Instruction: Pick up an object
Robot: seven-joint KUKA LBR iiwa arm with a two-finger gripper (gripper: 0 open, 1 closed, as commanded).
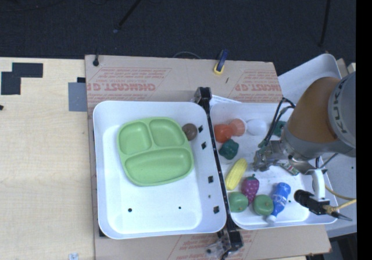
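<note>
Currently the claw [261, 159] is positioned above the right bin [302, 213]; its state cannot be told. The corn cob [235, 173] should be approached vertically.

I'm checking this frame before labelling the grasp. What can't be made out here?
- Gripper: too small and blurred in the camera view to tell whether it is open or holding anything.
- Right bin: its far right part is hidden under the arm.
- Blue bottle: label too small to read.
</note>
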